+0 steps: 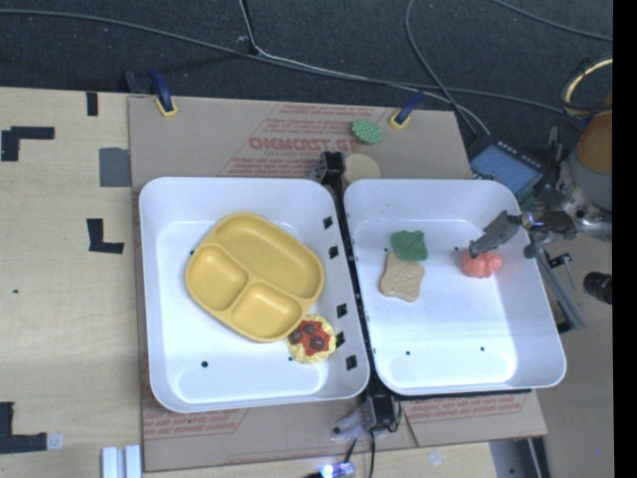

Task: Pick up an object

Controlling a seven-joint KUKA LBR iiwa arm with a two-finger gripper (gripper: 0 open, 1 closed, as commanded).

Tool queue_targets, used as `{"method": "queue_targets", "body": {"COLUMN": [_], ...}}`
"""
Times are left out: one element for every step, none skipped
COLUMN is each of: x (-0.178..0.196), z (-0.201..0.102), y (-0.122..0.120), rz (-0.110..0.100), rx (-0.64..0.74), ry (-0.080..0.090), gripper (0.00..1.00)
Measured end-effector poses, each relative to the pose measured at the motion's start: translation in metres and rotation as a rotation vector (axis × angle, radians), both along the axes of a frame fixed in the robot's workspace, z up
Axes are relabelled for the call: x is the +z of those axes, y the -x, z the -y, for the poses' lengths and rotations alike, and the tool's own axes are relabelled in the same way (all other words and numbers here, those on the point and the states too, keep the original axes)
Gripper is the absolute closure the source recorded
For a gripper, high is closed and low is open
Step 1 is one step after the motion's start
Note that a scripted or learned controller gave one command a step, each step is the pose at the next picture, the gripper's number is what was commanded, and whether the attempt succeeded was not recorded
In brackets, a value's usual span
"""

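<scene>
In the right bin (pixel 453 366) lie a green toy piece (pixel 408 244), a tan bread-shaped piece (pixel 401 280) just below it, and a small red-orange toy (pixel 480 264) near the right wall. My gripper (pixel 493 237) reaches in from the right, its dark finger slanting down just above and touching the top of the red-orange toy. The left bin (pixel 169 366) holds a yellow divided plate (pixel 254 276) and a small pizza-like toy (pixel 313 339) at the plate's lower right.
A green dotted piece (pixel 366 130) and a pale disc (pixel 360 166) lie on the cardboard behind the bins. Clamps hold the cardboard's back edge. Cables run across the dark floor beyond. The arm's body stands at the right edge.
</scene>
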State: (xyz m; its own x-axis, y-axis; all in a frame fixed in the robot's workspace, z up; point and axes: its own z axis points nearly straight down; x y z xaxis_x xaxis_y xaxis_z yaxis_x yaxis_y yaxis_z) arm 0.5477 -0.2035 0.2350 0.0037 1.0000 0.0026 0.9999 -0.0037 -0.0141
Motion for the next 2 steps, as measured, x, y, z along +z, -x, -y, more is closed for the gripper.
{"method": "queue_targets", "body": {"x": [0.008, -0.041], "z": [-0.001, -0.007], "y": [-0.003, 0.005], "rz": [0.013, 0.009], "rx": [0.005, 0.005], "ry": [0.003, 0.002], "gripper": [0.0, 0.0]}}
